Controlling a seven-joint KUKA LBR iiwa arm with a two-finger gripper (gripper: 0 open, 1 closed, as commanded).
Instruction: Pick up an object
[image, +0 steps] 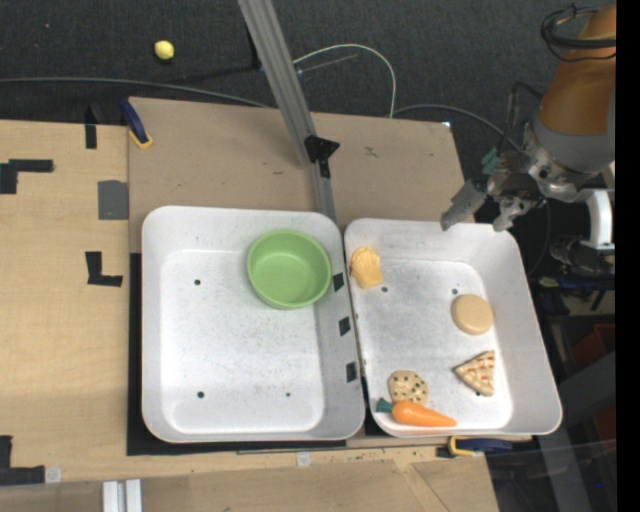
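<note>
Nearest us, at six o'clock in the right white bin, lies a light, stiff, slippery orange plastic carrot, which we'd pinch mid-body; the claw hovers spread at twelve o'clock.

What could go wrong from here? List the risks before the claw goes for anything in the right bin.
The carrot lies against the right bin's near rim beside the cookie, so a grasp could hit the rim or nudge both. The claw hangs at the far rim and could clip it when descending.
</note>
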